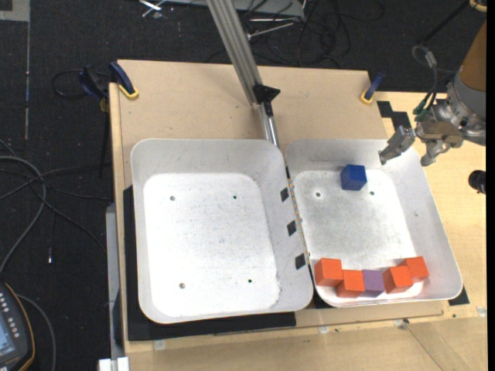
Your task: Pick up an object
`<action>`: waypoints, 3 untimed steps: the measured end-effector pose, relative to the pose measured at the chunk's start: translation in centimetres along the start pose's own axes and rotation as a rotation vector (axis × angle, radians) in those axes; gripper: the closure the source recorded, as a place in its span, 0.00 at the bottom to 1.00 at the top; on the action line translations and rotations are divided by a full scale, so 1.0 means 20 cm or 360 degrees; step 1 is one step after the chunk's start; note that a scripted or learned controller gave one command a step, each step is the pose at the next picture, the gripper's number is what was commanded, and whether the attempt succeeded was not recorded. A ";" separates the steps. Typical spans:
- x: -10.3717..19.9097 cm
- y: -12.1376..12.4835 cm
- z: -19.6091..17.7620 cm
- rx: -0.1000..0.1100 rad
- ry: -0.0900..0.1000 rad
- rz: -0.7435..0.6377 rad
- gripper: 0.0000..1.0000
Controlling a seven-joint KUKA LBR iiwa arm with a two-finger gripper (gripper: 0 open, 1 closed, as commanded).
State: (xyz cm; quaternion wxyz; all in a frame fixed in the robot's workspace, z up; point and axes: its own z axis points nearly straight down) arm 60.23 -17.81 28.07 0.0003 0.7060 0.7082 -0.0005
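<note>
The left bin (207,230) sits bare on the tabletop (193,103). In the right bin (433,230), a blue cube (353,177) lies at the far end, apart from a row of orange and purple blocks (371,277) along the near wall. My fingers (412,147) hang spread open, empty, right of the cube. I judge I'm approaching; next I should move left and descend over it.

Blue cube (353,177) stands clear all round; other blocks (371,277) crowd the near wall (387,298)
</note>
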 end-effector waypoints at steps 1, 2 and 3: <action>0.05 0.11 0.84 0.0009 0.0003 -0.0002 0.00; 0.33 0.39 0.93 -0.0005 0.0000 -0.0006 0.00; 0.31 0.39 0.87 -0.0006 -0.0001 -0.0002 1.00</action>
